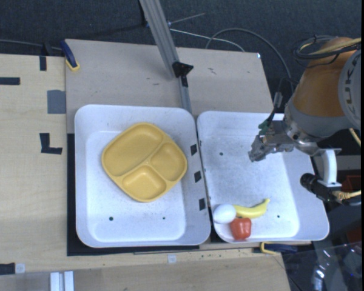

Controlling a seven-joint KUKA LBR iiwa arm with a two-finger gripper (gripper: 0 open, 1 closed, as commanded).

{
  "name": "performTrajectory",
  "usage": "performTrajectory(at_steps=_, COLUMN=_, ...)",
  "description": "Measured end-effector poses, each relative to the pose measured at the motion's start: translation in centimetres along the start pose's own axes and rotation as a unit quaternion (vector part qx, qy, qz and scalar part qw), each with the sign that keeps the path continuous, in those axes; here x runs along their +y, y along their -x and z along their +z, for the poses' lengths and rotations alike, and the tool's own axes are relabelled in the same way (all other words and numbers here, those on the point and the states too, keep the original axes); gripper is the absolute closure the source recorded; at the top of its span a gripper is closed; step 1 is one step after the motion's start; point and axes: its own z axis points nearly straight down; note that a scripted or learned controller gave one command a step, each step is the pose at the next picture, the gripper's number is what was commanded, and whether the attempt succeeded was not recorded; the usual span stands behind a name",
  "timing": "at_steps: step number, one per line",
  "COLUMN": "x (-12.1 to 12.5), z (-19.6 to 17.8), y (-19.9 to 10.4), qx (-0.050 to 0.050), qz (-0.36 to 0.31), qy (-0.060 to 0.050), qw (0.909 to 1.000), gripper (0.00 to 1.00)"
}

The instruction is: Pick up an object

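Note:
In the right bin [242,132], three small objects lie bunched at the near left corner: a white egg-shaped ball [224,213], a yellow banana [253,209] and a red pepper-like piece [241,227]. My gripper [258,150] hangs over the right bin's middle right, well above and behind those objects, with nothing visible between its fingers. The grey arm with its orange band [324,71] comes in from the right.
The left bin [88,223] holds a yellow divided plate [144,161] with three compartments. A metal camera pole [164,35] slants down to the seam between the bins. Black cables loop behind the right bin. A blue-and-yellow clamp [70,54] sits at the bench's far left.

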Motion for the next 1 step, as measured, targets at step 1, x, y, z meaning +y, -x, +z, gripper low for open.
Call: performTrajectory(at_steps=1, x=2.47, z=-0.85, y=-4.89, qx=0.001, qz=-0.002, qy=-0.001, qw=1.0, gripper=1.0)
